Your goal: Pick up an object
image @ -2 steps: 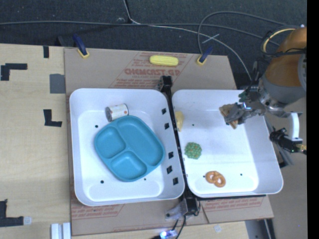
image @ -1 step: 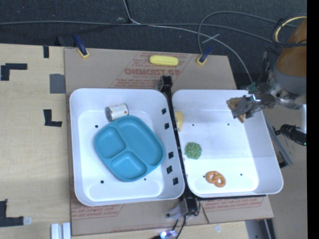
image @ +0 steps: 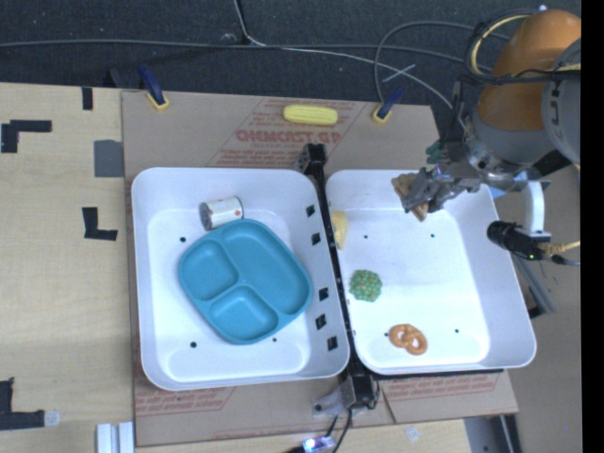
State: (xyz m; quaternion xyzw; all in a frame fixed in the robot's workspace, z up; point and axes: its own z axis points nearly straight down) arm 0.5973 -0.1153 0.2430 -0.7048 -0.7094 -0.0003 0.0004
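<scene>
My gripper [image: 419,196] hangs over the far part of the right bin [image: 472,253], reaching in from the right. Below it in that bin lie a green broccoli-like piece [image: 365,285], a brown pretzel [image: 408,339] near the front wall, and a pale yellow piece [image: 338,227] against the left wall. The gripper stands well to the right of the yellow piece and apart from all three. In the left bin [image: 156,253] a blue divided plate [image: 243,279] lies flat, with a small silver can [image: 221,212] on its side just behind it.
A yellow banana-shaped object [image: 310,114] rests on the cardboard behind the bins. Blue clamps [image: 154,89] hold the cardboard's back edge. A black divider [image: 326,253] runs between the bins. Cables loop over the dark backdrop near the arm.
</scene>
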